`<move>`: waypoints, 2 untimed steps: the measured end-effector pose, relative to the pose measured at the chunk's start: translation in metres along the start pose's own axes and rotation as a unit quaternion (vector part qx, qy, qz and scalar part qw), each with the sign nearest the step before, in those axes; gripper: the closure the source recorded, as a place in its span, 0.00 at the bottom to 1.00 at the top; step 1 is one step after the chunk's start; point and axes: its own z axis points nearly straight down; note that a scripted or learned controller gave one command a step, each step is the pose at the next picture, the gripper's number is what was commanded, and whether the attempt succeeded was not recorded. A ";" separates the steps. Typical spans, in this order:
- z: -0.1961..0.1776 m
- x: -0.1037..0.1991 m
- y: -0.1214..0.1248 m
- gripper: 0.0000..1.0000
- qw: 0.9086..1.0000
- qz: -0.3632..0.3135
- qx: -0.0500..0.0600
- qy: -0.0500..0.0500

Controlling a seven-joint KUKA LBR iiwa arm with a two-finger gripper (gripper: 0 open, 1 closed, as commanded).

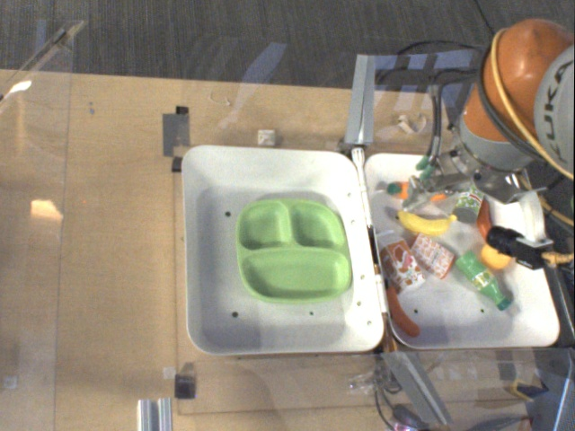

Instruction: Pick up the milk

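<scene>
Sausage (402, 315) at right bin (539, 330) front-left edge, milk (433, 256) behind it among crowded items; gripper (437, 180) above, finger state indiscernible.

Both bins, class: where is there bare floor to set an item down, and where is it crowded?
Left bin: bare strips ring the green tray, widest along the near and left walls. Right bin: a bare patch at the near right, between the green bottle and the sausage. Its far half, around the banana, is crowded under the arm.

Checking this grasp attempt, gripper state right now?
Gripper: cannot be told from the camera view. It sits low over the right bin, by the banana.
</scene>
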 end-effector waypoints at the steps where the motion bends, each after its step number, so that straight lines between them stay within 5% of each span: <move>1: 0.000 0.000 0.000 0.00 1.000 0.000 0.000 0.000; 2: 0.065 -0.019 -0.048 0.00 0.998 0.070 0.002 0.000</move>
